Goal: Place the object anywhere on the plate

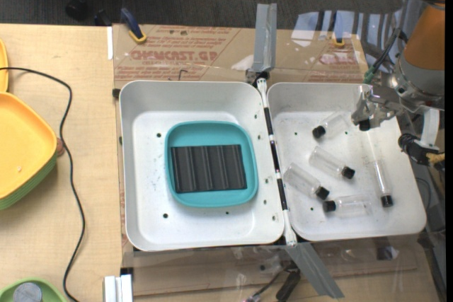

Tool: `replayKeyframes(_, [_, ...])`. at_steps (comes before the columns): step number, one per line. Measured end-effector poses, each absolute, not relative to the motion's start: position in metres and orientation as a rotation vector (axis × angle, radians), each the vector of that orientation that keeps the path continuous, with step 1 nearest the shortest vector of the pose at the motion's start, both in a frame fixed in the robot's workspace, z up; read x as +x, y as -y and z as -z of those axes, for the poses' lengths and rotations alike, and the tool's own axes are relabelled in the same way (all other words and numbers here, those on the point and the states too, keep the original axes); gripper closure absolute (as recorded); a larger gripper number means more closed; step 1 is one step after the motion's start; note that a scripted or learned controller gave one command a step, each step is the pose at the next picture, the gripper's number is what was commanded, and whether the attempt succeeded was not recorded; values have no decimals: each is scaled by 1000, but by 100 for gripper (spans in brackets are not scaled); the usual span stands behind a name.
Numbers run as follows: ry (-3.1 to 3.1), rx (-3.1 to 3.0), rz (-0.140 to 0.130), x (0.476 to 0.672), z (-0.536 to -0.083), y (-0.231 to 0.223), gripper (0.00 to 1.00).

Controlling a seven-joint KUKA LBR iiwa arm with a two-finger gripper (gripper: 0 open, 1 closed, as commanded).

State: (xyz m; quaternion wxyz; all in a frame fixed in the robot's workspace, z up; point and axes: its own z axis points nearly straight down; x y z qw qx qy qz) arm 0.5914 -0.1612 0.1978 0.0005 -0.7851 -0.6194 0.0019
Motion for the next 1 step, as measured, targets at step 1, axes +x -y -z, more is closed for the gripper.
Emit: replayKeyframes(1, [1945, -2466, -6, 591, -198, 161, 0])
